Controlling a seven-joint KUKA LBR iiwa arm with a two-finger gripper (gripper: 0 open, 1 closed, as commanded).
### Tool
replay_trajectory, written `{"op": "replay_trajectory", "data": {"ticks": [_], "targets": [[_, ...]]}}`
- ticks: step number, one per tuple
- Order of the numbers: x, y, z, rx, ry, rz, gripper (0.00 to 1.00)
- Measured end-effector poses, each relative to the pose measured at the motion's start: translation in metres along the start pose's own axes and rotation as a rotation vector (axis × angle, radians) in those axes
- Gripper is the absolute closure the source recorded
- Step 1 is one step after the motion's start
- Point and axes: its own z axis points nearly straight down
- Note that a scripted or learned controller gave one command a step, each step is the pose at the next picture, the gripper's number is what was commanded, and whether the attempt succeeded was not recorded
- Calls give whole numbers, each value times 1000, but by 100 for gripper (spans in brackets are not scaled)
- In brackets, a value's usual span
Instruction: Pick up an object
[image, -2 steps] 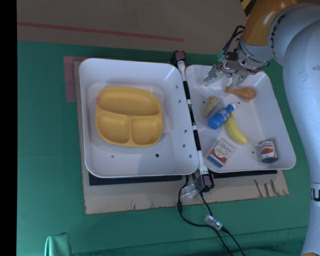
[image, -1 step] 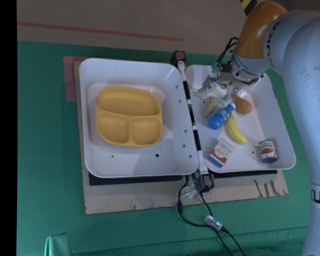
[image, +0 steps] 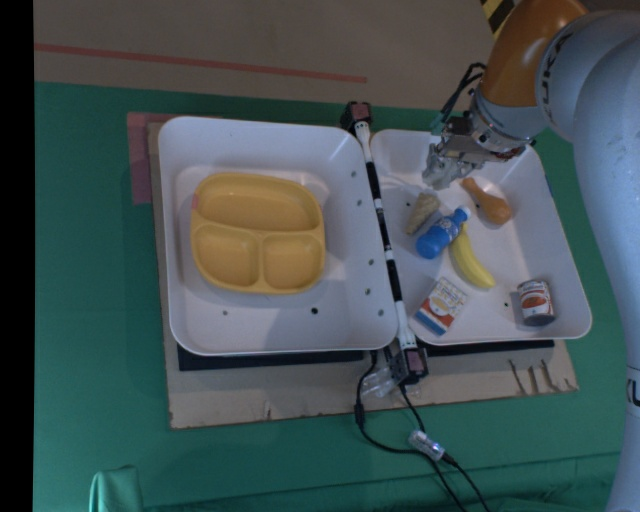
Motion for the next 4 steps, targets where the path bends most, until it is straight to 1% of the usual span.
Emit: {"op": "replay_trajectory", "data": {"ticks": [1,2,3,4], "targets": [[-43,24,-120,13,7,-4,100],[-21,45,-129,13,6,-6,100],[-51,46,-183,13,6,-4,100],[-46,46,-205,13,5,-4,100]]}}
